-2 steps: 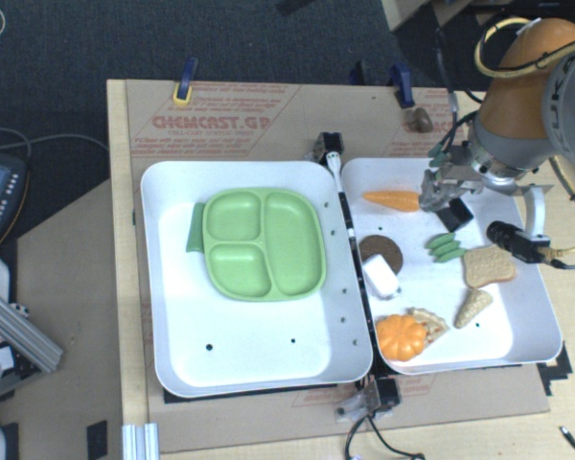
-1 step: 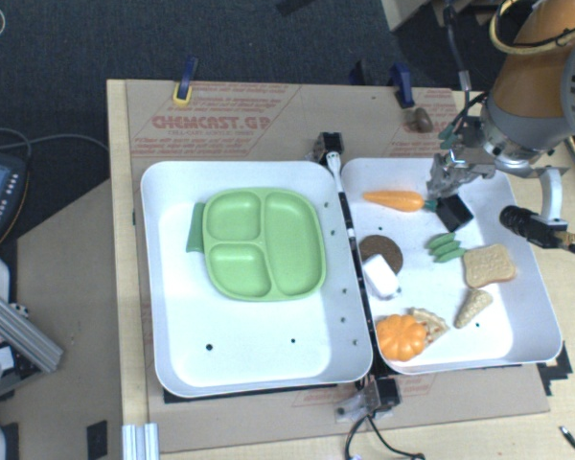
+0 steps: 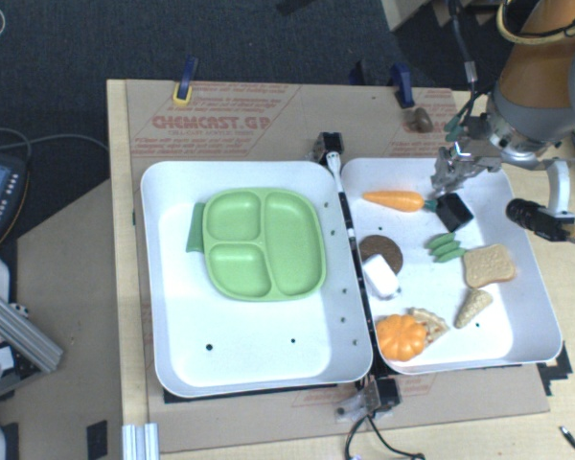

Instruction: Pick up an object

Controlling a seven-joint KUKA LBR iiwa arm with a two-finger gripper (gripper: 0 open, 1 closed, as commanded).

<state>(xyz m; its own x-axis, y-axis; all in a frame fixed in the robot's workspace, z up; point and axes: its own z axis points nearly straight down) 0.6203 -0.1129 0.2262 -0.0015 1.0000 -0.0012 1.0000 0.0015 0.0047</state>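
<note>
A dark carpeted floor surrounds a brown cardboard-topped bench (image 3: 268,113) that carries two shallow white bins side by side. The left bin (image 3: 172,286) holds a green divided plate (image 3: 264,242) with three compartments, lying flat toward the bin's upper middle. The right bin (image 3: 527,324) holds the loose objects. Near its left wall a round brown disc (image 3: 383,250) lies with a small white block (image 3: 380,277) touching its lower edge. Below them, at the bin's bottom edge, sits an orange toy pumpkin (image 3: 402,337), with a pale scrap just beside it. An orange toy carrot (image 3: 395,200) lies toward the top of the bin. Right of it a small black block (image 3: 453,212) lies under the gripper (image 3: 448,182), whose fingers point down at it; whether they are spread or closed cannot be told. Further right lie a green toy pea pod (image 3: 445,247), a tan toy bread slice (image 3: 488,265) and a tan wedge (image 3: 473,308).
</note>
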